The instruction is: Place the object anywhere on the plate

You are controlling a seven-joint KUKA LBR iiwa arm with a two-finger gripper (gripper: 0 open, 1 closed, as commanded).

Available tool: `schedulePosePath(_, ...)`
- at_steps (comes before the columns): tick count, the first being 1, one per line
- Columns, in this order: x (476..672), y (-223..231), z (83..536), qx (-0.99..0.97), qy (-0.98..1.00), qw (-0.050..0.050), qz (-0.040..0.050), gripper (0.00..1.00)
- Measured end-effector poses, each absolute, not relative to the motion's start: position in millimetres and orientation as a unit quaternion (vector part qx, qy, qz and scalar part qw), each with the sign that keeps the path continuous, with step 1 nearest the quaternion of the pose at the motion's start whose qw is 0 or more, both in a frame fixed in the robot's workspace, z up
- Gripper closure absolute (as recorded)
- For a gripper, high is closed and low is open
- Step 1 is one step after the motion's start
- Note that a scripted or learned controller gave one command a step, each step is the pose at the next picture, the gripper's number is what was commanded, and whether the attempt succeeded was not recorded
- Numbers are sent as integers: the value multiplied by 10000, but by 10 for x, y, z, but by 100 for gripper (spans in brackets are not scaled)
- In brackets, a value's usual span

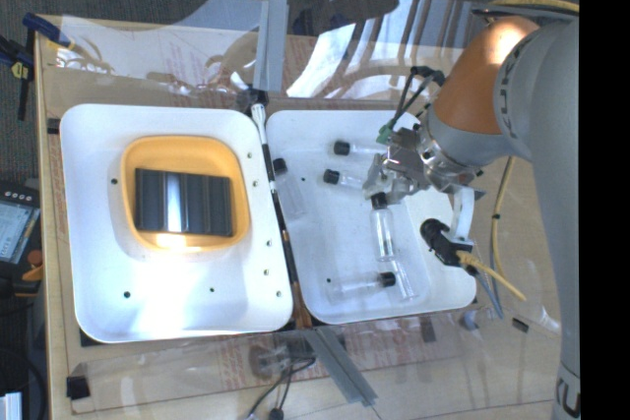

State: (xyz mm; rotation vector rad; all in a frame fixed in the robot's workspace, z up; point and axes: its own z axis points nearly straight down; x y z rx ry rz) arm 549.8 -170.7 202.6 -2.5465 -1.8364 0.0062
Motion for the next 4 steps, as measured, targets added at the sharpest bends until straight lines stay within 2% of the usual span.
schedulePosePath(1,5608,-1287,2035,-7762,-6305,29,19,100)
schedulePosePath(2,5848,-917,1832,-7448,-6673,20,15,100)
schedulePosePath(3,6059,-26,2194,-6666,-7454,7,8,100)
schedulePosePath(4,6059,-27,2194,-6667,-7453,7,8,0)
